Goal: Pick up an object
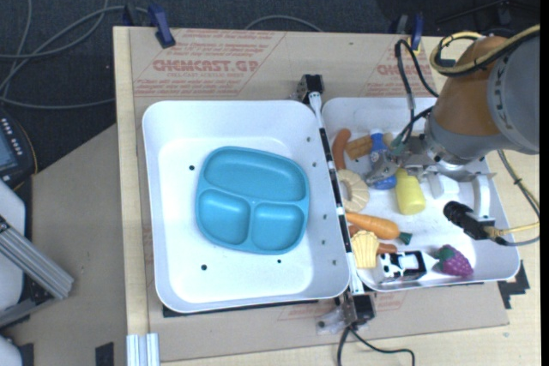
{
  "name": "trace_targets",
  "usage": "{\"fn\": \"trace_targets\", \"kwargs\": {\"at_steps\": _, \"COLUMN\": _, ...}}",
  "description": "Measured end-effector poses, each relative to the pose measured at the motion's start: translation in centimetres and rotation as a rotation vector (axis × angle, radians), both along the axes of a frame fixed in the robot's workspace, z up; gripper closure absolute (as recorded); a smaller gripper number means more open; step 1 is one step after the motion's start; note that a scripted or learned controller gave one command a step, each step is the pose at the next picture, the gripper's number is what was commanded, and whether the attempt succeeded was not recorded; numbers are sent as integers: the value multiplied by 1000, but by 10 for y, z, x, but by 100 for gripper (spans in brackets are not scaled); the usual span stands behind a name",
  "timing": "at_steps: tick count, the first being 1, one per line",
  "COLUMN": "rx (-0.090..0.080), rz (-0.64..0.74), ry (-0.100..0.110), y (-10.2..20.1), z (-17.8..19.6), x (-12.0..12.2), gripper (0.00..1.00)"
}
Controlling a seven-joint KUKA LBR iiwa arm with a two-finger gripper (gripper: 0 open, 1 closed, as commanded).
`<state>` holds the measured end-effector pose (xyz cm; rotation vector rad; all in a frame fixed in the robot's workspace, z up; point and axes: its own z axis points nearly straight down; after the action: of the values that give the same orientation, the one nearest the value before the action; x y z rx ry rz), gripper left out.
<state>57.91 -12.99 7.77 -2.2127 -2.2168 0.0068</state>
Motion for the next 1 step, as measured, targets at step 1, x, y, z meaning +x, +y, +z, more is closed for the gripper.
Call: {"fn": "trace_targets", "kwargs": {"at_steps": 1, "rx": -4, "rz": -3, "ry": -12, "y": -2, "z": 18, "x": 3, "gripper": 100}}
